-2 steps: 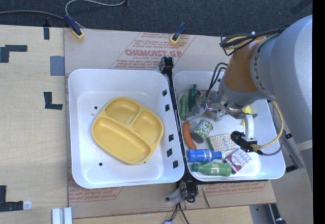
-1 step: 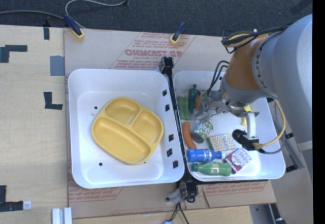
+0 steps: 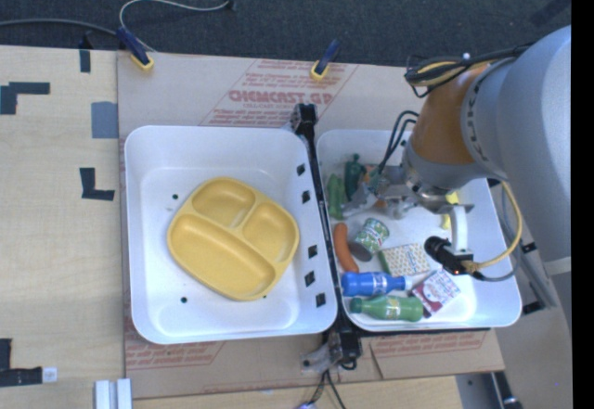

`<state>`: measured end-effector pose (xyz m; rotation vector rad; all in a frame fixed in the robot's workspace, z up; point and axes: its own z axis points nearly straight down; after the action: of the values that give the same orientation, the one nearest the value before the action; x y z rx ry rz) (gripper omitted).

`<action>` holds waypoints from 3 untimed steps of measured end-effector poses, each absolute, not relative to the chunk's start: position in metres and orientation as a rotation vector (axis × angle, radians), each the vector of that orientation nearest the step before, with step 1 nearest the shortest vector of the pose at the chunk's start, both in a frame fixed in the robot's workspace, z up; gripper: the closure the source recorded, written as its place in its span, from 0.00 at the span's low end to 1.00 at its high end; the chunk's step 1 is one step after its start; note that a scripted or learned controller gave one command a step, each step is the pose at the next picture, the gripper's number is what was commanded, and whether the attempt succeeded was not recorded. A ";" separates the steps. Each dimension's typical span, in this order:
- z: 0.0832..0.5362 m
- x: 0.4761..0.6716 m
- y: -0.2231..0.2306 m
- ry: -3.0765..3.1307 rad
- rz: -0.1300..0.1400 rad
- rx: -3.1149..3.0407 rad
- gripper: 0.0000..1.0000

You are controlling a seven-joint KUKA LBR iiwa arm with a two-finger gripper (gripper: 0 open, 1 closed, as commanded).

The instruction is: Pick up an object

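Looming at the right, our arm point(image 3: 520, 120) hung over the right bin point(image 3: 501, 310), its gripper point(image 3: 388, 198) low among the clutter; we could not tell its state. Just below it stood a small can point(image 3: 373, 236), with nothing visibly held.
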<state>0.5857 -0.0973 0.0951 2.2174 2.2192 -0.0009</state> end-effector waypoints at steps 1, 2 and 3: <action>0.086 0.581 -0.096 2.219 -0.001 2.218 0.00; 0.095 0.581 -0.096 2.219 -0.001 2.218 1.00; 0.095 0.581 -0.096 2.219 -0.001 2.218 0.00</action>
<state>0.5814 -0.0963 0.0952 2.2178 2.2191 -0.0009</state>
